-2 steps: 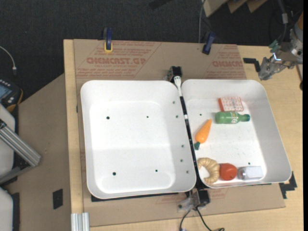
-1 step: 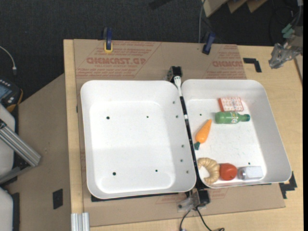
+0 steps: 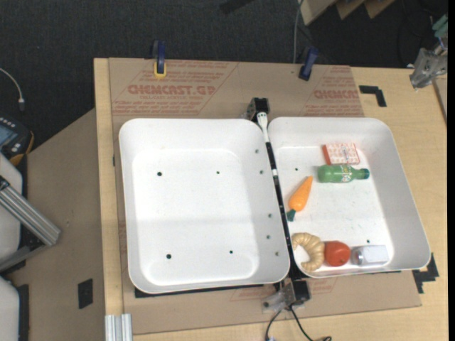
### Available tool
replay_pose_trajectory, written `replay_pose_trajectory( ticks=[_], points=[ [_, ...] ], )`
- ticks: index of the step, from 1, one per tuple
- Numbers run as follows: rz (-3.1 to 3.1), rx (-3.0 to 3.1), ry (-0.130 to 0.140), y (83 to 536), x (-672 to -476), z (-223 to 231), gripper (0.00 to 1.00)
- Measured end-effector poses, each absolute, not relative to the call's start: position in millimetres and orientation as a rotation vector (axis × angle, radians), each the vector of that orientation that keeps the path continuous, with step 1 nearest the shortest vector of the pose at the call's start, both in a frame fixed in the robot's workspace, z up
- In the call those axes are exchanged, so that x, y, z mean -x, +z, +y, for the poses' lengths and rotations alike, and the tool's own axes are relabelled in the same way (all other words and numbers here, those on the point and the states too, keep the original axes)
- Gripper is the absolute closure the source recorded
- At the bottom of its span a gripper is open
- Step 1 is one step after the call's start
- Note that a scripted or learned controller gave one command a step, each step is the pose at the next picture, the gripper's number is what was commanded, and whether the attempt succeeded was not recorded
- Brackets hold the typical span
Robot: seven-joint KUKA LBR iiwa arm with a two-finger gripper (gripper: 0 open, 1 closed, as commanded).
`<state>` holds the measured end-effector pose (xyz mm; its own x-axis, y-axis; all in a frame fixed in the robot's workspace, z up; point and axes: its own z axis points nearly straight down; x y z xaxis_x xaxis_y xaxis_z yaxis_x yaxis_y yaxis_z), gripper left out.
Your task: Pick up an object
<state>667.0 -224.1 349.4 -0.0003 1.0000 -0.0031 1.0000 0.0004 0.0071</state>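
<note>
End effector state: can't tell from this shot. All objects sit in the right bin [image 3: 398,183]: red-patterned card [image 3: 340,153] far, green bottle [image 3: 342,175] lying just near of it, carrot [image 3: 301,194] by the left wall. Near edge: croissant [image 3: 309,249], red tomato [image 3: 337,253] touching it, clear container [image 3: 371,255] to the right. Left bin [image 3: 142,190] beside it on the table [image 3: 114,105].

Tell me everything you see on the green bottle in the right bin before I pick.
The green bottle lies on its side on the floor of the right bin, long axis running left to right. Its body is green with a pale label patch at mid-length, plastic by the look. Its upper side lies against or very near the red-and-white card. The carrot lies apart, lower left.
</note>
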Motion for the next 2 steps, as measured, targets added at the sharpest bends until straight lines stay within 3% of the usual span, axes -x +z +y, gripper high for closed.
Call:
replay_pose_trajectory(
  ticks=[2],
  points=[
    [2.218, -2.213, 0.005, 407, -667.4, -223, 1.00]
  ],
)
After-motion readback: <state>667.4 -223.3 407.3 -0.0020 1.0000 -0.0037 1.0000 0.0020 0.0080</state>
